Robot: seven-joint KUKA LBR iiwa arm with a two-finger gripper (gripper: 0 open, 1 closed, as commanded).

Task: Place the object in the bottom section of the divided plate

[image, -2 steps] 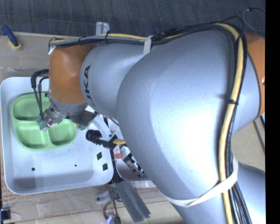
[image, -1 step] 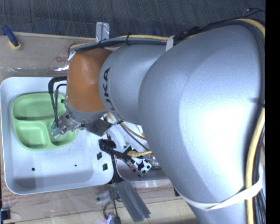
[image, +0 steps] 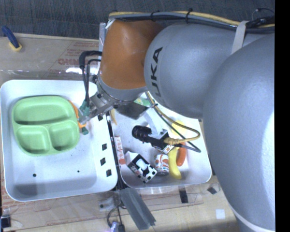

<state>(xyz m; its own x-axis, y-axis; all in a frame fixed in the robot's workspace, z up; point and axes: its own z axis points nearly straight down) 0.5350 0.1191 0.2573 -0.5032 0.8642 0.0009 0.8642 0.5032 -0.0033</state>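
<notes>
A light green divided plate [image: 15, 117] lies in the left bin [image: 48, 182], with one long section on its far side and two smaller ones on its near side. All three sections look bare. My gripper [image: 86, 112] hangs just off the plate's right rim, close to the wall between the bins. A small orange thing [image: 77, 111] shows right at the gripper's tip, touching the plate's rim. The wrist and the orange band above it hide most of the gripper.
The right bin [image: 198, 170] holds a black-and-white cube [image: 143, 168], a small can [image: 162, 162], a yellow banana [image: 174, 167] and an orange-red piece [image: 182, 155]. The large grey arm covers that bin's far half.
</notes>
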